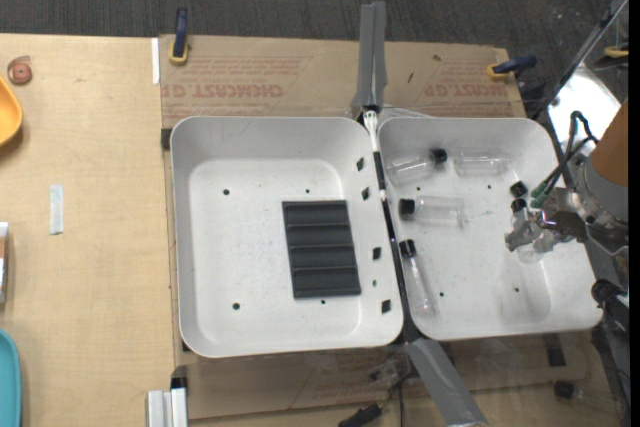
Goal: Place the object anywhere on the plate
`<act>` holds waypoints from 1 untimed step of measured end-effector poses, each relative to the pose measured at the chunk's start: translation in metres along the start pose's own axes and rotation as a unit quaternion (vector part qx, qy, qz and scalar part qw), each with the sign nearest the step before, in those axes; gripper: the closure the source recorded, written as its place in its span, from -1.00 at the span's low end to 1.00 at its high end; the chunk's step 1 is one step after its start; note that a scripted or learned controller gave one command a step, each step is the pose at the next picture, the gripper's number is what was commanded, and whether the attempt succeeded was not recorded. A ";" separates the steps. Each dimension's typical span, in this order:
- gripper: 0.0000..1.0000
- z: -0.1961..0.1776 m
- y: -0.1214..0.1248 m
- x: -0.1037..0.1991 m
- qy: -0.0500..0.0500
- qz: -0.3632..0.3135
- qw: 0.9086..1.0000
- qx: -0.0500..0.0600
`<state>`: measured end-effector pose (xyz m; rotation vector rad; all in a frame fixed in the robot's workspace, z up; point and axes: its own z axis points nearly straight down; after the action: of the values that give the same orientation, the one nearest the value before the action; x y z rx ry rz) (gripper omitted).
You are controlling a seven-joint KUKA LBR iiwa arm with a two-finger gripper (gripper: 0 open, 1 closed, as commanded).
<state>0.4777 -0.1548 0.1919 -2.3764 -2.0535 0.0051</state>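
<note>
A: Item one, the jaws [524, 237]?
B: Low over the right bin [480, 310], near its right wall. Whether they are open or closed, I cannot tell; nothing is visibly between them.

A: Item two, the task's things?
B: Clear vials with black caps, all in the same bin as the jaws. One vial [436, 209] lies left of the jaws, apart from them. A second vial [415, 275] lies further left and nearer the camera, by the bin's left wall. A third vial [478, 161] lies beyond the jaws, toward the far wall, with a black cap [437, 156] just left of it.

A: Item three, the plate?
B: A dark ribbed plate [321, 249], flat in the left bin [200, 215], well apart to the left of the jaws.

A: Carrier?
B: Desk [90, 315], under both bins.
</note>
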 end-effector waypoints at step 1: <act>1.00 0.002 0.019 0.073 0.000 -0.015 1.000 0.000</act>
<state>0.5073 -0.0850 0.1902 -2.3449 -2.0878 0.0054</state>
